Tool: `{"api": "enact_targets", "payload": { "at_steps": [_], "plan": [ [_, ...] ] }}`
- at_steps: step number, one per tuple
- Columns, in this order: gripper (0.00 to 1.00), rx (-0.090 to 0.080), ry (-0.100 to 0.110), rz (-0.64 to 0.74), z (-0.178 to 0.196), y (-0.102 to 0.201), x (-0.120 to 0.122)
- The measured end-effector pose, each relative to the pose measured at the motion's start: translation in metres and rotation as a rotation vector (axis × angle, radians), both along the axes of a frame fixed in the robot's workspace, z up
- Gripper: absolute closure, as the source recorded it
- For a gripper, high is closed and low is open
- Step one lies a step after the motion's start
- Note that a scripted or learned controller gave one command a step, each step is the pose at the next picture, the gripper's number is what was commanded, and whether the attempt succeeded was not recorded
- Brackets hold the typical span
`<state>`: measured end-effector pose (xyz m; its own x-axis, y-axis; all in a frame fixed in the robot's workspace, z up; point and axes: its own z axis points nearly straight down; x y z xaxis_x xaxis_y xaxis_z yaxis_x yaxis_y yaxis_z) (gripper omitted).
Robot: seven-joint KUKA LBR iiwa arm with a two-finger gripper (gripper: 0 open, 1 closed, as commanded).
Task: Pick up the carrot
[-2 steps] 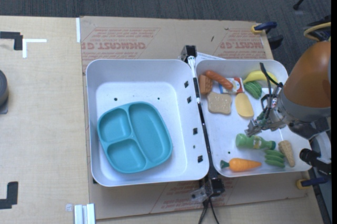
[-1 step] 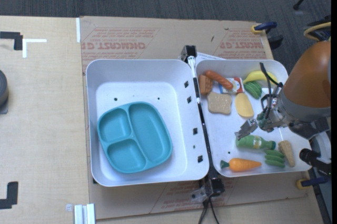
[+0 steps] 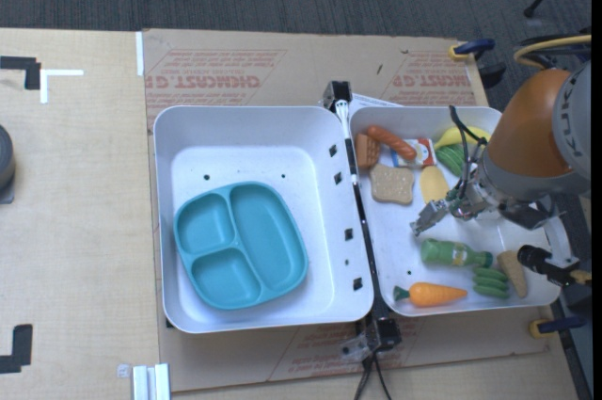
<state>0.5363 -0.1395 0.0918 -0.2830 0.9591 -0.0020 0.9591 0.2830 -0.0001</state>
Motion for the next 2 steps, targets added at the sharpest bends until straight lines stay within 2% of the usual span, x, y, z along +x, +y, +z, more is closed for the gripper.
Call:
{"api": "enact_targets", "payload": {
  "at_steps": [1,2],
  "plan": [
    [0.0,-0.001,-0.002,-0.079,0.005,-0.002,0.043],
    [0.0,0.016,-0.001,0.224,0.023,-0.05,0.069]
  ]
}}
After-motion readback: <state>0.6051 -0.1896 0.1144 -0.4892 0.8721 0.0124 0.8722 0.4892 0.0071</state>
